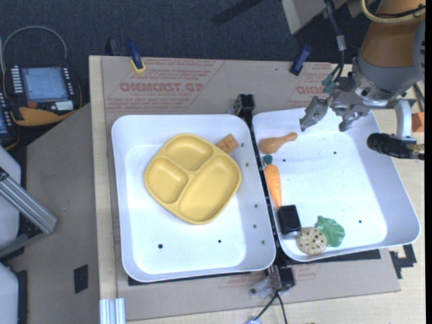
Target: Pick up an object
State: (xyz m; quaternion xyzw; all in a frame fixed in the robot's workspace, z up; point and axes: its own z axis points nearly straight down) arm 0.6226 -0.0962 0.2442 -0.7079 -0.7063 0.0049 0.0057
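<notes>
With its fingers apart and nothing between them, the end effector (331, 115) hangs over the right bin's (378, 187) far edge — the toy drumstick (277, 142) lies nearest, just left, so it should shift left, straddle the drumstick's narrow end, then descend squarely.

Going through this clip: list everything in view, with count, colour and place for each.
white bins: two, side by side on the bench
divided plate: one, yellow, left bin
small block: one, tan, by the plate's upper right edge
toy drumstick: one, tan, right bin, upper left
toy carrot: one, orange, right bin, left wall
black block: one, below the carrot
cookie: one, speckled beige, right bin, front
leafy green: one, beside the cookie
pendant: one, far left
gripper: one, grey, open, over right bin's back edge
</notes>
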